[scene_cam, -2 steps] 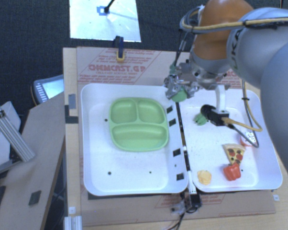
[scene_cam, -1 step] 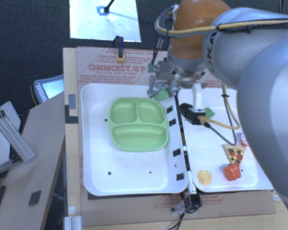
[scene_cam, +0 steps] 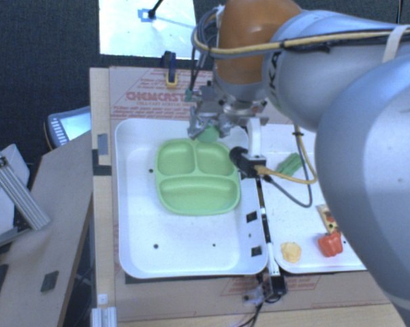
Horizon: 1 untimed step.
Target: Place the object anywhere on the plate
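A light green divided plate (scene_cam: 195, 179) lies in the left white bin (scene_cam: 140, 203). My gripper (scene_cam: 206, 129) hangs over the plate's far edge, above its upper compartments. A small dark green object (scene_cam: 209, 135) shows between the fingertips, just above the plate's rim. The wrist and its orange band hide most of the fingers from above.
The right bin (scene_cam: 307, 264) holds a green piece (scene_cam: 289, 163), a red-orange piece (scene_cam: 330, 244), a yellow piece (scene_cam: 291, 252) and a small tan item (scene_cam: 325, 216). A black cable and yellow hose run along the divider between the bins. My arm covers the upper right.
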{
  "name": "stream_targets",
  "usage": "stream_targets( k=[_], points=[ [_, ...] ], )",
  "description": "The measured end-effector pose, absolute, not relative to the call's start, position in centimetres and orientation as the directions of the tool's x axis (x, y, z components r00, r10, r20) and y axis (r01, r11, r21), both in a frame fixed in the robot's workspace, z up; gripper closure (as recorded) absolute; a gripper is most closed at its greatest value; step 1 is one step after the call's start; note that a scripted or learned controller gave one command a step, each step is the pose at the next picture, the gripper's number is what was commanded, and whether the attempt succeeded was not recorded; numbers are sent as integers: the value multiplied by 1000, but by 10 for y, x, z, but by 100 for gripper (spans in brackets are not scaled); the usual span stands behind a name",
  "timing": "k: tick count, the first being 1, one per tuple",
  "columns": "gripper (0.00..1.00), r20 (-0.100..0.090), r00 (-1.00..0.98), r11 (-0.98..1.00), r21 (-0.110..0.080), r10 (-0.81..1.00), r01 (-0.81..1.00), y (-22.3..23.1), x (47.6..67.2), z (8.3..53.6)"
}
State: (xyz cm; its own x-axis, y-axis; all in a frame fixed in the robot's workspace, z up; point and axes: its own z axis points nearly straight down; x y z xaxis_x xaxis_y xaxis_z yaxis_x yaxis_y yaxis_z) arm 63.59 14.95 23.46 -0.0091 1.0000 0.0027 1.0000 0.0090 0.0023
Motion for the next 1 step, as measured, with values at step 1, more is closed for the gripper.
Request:
stream_targets(
  k=[1],
  points=[
    [0, 1, -4, 4, 1, 1000, 1000, 146, 636, 234]
  ],
)
